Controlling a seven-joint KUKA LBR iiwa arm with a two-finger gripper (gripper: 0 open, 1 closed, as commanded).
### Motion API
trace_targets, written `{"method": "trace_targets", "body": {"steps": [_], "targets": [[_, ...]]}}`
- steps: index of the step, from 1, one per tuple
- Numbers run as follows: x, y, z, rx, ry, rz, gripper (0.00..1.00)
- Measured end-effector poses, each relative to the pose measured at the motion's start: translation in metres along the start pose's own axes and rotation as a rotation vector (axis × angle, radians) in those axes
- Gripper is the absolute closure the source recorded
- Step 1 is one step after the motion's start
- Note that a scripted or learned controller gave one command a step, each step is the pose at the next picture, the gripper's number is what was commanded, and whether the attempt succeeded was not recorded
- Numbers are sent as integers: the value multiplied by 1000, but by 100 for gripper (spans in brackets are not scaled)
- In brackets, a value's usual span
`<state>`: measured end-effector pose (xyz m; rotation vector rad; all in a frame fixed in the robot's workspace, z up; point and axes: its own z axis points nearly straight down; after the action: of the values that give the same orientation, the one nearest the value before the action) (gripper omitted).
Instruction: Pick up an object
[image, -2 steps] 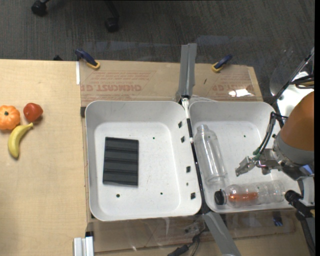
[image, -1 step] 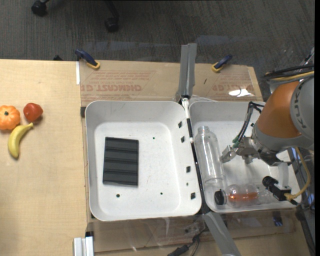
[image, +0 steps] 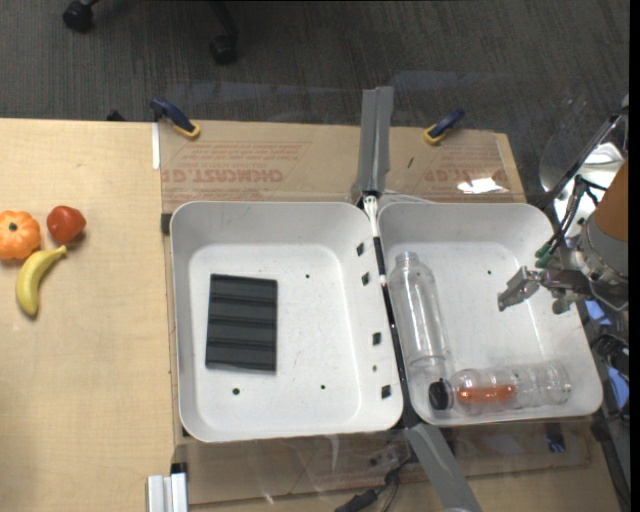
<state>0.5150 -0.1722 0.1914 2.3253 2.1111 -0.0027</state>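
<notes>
Right bin (image: 470, 225): two clear bottles, one upright-lying at 9 o'clock (image: 420, 315), one with orange contents along 6 o'clock (image: 500, 388). Gripper (image: 525, 288) hovers at 3 o'clock, empty; jaws' state cannot be determined. Left bin (image: 190, 300) holds a black ridged block (image: 241, 323).
</notes>
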Motion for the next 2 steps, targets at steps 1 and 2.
{"method": "trace_targets", "body": {"steps": [1,2], "targets": [[4,-19,-89,0,0,35,0],[4,-19,-96,3,-2,32,100]]}}
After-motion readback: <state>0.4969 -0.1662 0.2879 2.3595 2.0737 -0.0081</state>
